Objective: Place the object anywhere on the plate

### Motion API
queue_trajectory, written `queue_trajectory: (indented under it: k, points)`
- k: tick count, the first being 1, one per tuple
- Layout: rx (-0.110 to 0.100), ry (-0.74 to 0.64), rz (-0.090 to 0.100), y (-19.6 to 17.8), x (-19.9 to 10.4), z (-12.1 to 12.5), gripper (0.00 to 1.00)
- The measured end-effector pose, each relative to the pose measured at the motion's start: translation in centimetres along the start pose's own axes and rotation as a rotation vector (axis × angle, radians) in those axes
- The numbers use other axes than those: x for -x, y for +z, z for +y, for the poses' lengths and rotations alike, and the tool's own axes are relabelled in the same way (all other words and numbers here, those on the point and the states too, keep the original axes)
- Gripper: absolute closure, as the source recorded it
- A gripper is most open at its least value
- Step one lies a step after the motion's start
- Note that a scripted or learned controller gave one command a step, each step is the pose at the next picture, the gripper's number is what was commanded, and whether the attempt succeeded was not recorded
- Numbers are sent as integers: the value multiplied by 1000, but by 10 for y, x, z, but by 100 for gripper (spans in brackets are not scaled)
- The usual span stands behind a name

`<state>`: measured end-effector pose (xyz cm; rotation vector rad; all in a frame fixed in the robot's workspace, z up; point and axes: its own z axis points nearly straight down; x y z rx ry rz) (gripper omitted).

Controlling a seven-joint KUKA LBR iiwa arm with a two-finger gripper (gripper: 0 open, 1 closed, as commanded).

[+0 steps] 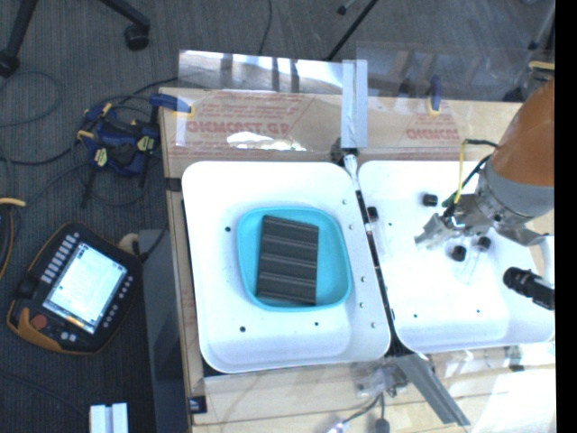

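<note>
The wooden surface (270,120) sits on grey carpet, cables trailing at upper left and a pendant (72,287) lying lower left. Two white bins fill the middle — the left bin (207,332) holds a blue plate (335,273), and a dark ribbed block (288,258) rests on it, long axis running top to bottom, slightly tilted. The hand (442,230) hovers over the right bin (451,323) — spread, pinching nothing.
</note>
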<state>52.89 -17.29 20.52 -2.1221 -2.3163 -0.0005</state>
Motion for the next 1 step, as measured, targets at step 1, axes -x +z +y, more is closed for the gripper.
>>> queue_trajectory:
  k: [1]
  points:
    - [0,0,0,0,0,0,0]
